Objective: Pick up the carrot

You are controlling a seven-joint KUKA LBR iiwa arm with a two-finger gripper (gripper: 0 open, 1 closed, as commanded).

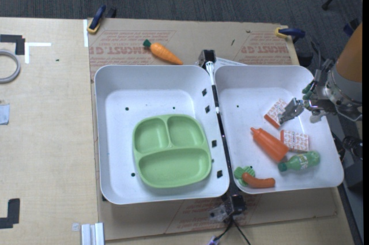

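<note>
A small toy carrot (258, 181), judged light, stiff and smooth, lies in the right bin (242, 78); mid-body is best gripped. The gripper (293, 110) hovers apart; its jaws' opening cannot be told.

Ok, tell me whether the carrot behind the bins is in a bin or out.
Out. The carrot lies on the cardboard sheet behind the left bin, outside its rim, green top pointing left.
</note>
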